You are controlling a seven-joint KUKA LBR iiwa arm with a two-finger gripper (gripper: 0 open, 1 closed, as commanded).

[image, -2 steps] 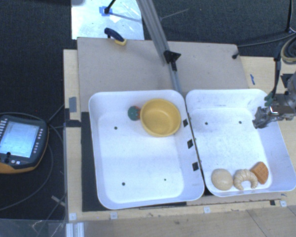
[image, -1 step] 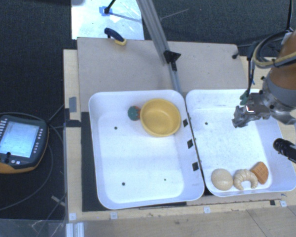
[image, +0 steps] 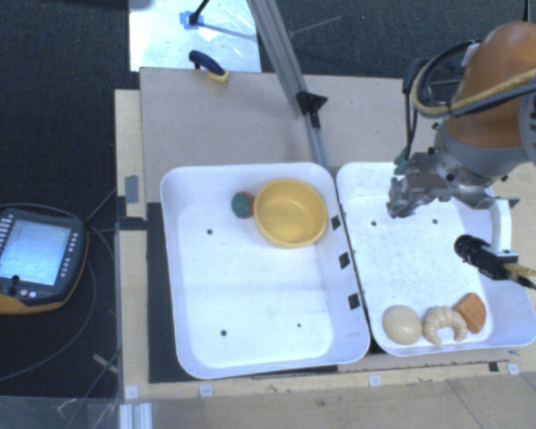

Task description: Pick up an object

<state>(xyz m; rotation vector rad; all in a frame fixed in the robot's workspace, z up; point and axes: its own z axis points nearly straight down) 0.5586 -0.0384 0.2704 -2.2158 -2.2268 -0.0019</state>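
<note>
A yellow bowl [image: 290,212] sits at the back of the left bin [image: 250,329], with a small dark green ball [image: 242,205] touching its left side. In the right bin [image: 375,257], near the front edge, lie a pale round bun [image: 402,324], a croissant [image: 443,323] and an orange-brown piece [image: 471,311] in a row. My gripper [image: 402,206] hangs over the back left part of the right bin, well away from the three food items. Nothing shows between its fingers.
A teach pendant [image: 31,259] lies on the dark floor at the left. A grey pole [image: 281,52] slants across the bench behind the bins. A black cylinder with a cable [image: 482,256] juts from the arm above the right bin.
</note>
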